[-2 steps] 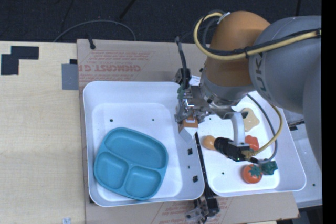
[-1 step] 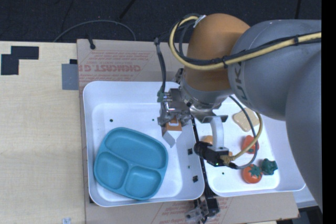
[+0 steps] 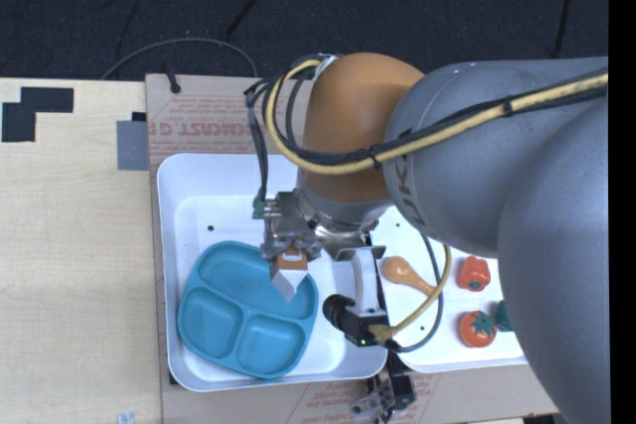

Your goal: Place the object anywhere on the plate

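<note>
Tool [image 3: 289,275] of the grey arm [image 3: 477,174] poised above the right rim of the blue sectioned plate [image 3: 243,311], which lies in the left white bin [image 3: 184,213]. A small orange-and-white object [image 3: 292,260] shows at the tool's tip, apparently pinched between the fingers, though the wrist hides much of the grip and the hold cannot be confirmed with certainty. The object hangs over the plate's upper right compartment, not yet resting on it as far as can be judged. In the right bin lie a tan spoon-like piece [image 3: 405,272] and two red-orange toy fruits [image 3: 473,273] [image 3: 477,329], well apart from the plate. Step in hand: the placing phase, with carriage to the plate seemingly complete. The next move calls for a short descent, then release, so that the object settles inside a compartment rather than tipping off the rim.
</note>
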You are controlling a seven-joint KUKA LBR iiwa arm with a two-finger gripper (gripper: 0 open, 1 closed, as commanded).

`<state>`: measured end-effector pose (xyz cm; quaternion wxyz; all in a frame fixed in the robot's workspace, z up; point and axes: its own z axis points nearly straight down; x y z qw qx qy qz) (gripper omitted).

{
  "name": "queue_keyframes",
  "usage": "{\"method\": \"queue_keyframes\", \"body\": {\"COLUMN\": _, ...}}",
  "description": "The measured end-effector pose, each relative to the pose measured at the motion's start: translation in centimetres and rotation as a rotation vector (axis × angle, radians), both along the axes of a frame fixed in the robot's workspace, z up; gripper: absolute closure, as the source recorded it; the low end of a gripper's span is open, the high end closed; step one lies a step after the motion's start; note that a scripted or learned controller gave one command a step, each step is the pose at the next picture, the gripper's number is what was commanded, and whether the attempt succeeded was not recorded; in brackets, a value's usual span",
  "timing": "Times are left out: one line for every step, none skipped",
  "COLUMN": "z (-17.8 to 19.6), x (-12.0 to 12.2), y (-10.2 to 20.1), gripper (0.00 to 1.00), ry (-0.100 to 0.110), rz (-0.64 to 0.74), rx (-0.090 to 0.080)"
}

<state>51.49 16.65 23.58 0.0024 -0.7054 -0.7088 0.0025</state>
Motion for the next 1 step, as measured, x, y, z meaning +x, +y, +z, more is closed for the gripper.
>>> {"method": "queue_keyframes", "body": {"z": 0.05, "x": 0.07, "y": -0.16, "gripper": 0.00, "ry": -0.001, "rz": -0.003, "rx": -0.001}}
